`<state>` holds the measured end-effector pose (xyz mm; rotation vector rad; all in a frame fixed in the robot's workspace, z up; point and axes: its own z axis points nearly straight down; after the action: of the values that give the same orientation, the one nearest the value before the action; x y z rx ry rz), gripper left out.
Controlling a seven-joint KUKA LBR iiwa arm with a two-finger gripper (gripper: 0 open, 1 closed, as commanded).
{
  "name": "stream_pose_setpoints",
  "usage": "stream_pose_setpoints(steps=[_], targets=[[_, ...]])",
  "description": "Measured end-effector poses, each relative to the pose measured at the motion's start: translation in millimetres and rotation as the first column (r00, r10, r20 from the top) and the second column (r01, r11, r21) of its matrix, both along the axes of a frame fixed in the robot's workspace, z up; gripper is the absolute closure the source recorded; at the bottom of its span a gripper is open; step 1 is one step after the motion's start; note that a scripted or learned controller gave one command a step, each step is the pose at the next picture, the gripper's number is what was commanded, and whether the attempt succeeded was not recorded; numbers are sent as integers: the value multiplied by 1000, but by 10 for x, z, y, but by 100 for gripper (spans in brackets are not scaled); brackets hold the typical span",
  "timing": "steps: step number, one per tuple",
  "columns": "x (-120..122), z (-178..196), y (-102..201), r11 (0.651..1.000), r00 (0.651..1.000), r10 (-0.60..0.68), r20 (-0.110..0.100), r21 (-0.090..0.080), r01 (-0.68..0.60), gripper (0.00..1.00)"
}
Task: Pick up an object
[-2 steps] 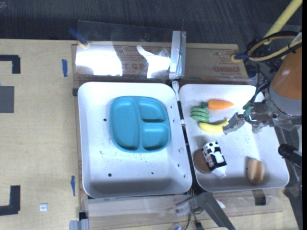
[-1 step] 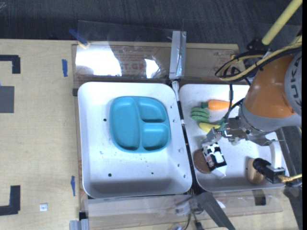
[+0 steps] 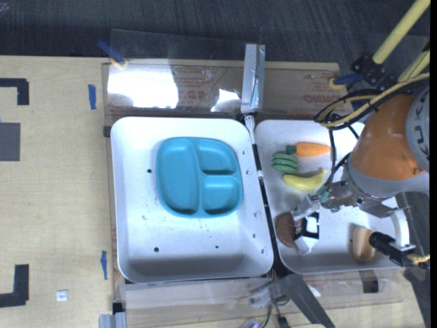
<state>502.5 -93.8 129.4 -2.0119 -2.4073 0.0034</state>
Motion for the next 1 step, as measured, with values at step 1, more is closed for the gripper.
stream_pose_setpoints(steps=[1], targets=[[105,-336,12,1000,999,23,24,4,-23,0]])
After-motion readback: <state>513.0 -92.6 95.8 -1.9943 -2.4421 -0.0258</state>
